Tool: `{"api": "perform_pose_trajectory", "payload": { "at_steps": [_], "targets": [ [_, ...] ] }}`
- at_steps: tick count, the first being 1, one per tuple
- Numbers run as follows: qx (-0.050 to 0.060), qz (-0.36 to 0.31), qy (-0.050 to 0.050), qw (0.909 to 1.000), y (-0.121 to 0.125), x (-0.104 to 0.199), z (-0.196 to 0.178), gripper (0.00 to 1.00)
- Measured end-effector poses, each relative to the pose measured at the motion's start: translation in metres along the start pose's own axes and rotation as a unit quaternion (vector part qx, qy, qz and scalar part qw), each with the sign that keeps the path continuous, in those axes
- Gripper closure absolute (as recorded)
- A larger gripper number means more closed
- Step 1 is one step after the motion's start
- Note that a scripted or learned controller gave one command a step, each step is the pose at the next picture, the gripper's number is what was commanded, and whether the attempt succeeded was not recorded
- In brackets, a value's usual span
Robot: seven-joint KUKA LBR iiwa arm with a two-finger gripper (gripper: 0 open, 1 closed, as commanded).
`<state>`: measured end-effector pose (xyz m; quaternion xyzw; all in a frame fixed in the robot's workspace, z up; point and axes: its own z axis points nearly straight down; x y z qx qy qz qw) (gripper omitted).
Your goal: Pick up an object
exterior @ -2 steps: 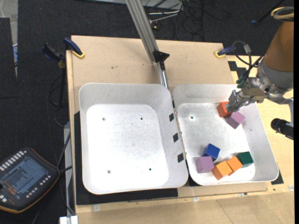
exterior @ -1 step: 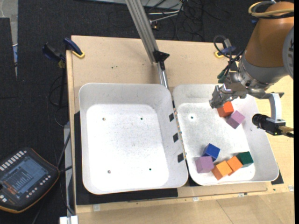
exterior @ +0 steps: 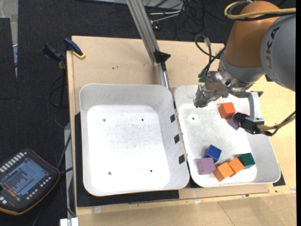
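1. The arm (exterior: 256, 36) reaches in from the right, its orange band sitting high over the far end of the right bin (exterior: 263, 178).
2. The gripper (exterior: 202, 100) hangs over that bin's far left corner, close to the rim; whether it is open or shut, I cannot tell from this angle.
3. Nothing can be seen held at its tip.
4. Just right of the gripper lies an orange cube (exterior: 226, 109), with a purple block (exterior: 233, 122) beside it on the near side, partly hidden by a black fitting on the arm.
5. Down at the near end of the right bin, four blocks sit in a cluster: a blue cube (exterior: 213, 152), a lilac cube (exterior: 205, 165) touching it on the near left, an orange block (exterior: 224, 169) to the right, and a green cube (exterior: 246, 160) right of that.
6. The left bin (exterior: 89, 98) lies alongside, its rim meeting the right bin's.
7. A pendant (exterior: 23, 180) rests off the bench at the near left.
8. A metal pole (exterior: 143, 25) slants in from the far side towards the gap between the bins.
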<state>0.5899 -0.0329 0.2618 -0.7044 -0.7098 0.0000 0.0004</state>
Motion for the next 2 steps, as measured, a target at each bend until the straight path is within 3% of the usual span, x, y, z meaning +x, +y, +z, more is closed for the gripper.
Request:
{"api": "perform_pose_trajectory", "payload": {
  "at_steps": [2],
  "targets": [
    [-0.001, 0.0, 0.0, 1.0, 0.028, 0.103, 0.013, 1.0]
  ]
}}
